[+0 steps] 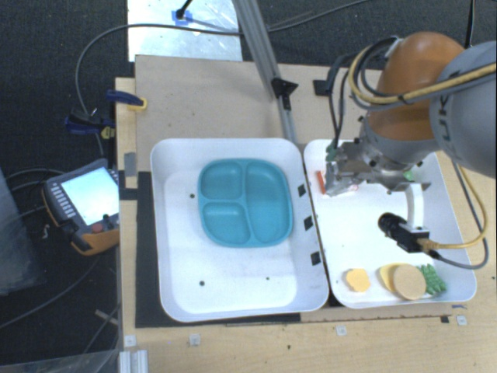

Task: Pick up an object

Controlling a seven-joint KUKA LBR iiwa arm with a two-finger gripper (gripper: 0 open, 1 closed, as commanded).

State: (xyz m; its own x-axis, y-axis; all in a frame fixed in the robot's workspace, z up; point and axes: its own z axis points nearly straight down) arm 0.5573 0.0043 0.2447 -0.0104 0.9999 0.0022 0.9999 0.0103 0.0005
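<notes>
My gripper (339,182) is low over the back left corner of the right bin (458,286), under the grey wrist and orange band. A small orange-red item (319,182) lies just left of it, against the bin's left wall. Whether the gripper touches that item is hidden by the wrist. At the bin's front lie a small yellow piece (357,280), a round tan piece (404,280) and a green piece (434,280), well apart from the gripper.
The left bin (175,286) holds a blue divided plate (245,202). A black cylinder with a cable (399,231) and a white bracket (415,204) hang beside the wrist over the right bin. A slanted metal pole (264,49) crosses the bench behind the bins.
</notes>
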